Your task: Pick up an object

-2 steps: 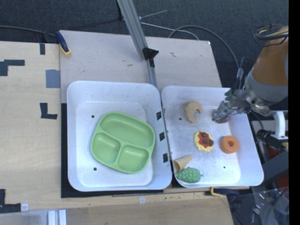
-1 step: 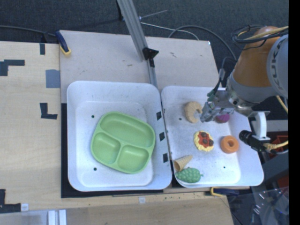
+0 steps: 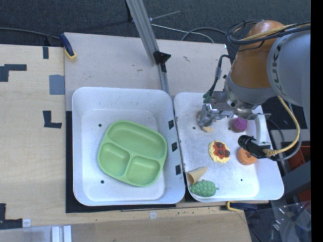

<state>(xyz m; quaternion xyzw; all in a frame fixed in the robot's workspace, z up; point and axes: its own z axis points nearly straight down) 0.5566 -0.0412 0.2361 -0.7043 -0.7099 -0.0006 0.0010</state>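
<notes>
Nearest the camera, at the front edge of the right bin, a green bunch of grapes is seen with its long axis running left to right, and an ice-cream cone just behind it is pointed toward the right. Farther back, a small pizza, an orange fruit and a purple piece are spread apart, while a green divided plate is laid in the left bin. The arm is bent down from the right, its gripper lowered over a small tan piece near the bin's back left; whether the gripper is spread or pressed together cannot be told.

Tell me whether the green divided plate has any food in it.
Empty. The green divided plate lies flat in the left bin, and all three compartments show bare green.
</notes>
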